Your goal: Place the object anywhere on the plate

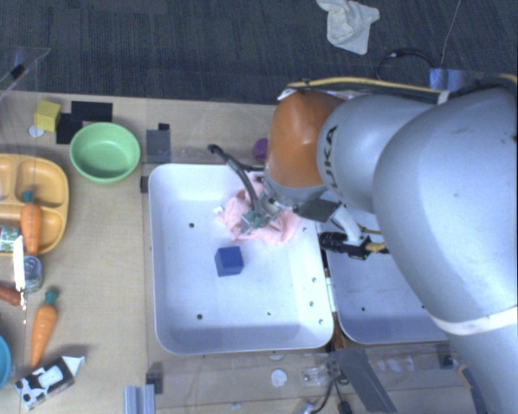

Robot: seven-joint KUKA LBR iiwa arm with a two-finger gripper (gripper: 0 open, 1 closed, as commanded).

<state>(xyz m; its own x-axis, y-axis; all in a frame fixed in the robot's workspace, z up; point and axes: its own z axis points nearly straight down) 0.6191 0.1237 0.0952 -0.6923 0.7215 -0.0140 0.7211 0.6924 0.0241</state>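
Gripper [257, 217]: reaching down into the left bin's upper right part, sitting over a crumpled pink cloth; whether it is gripping anything cannot be told, the wrist hiding most of it.
Arm [421, 186]: stretching in from the right, its bulky grey links crossing over the right bin, the orange band [298, 141] bending downward above the wrist.
Pink cloth [261, 220]: lying bunched on the left bin's floor, directly under the gripper and touching it as far as can be seen.
Blue cube [229, 260]: sitting alone on the floor of the left bin, just below and to the left of the cloth, apart from it.
Left bin [194, 323]: lying beside its twin, white and shallow.
Right bin [380, 323]: showing partly beneath the arm.
Green bowl [104, 151]: standing on the bench beyond the left bin's upper left corner.
Yellow divided plate [32, 202]: resting at the bench's far left, carrying a toy carrot [30, 227] in one compartment.
Second carrot [43, 325]: lying on the bench below the plate, well apart from both bins.
White rag [350, 23]: lying crumpled on the dark floor above the bench.
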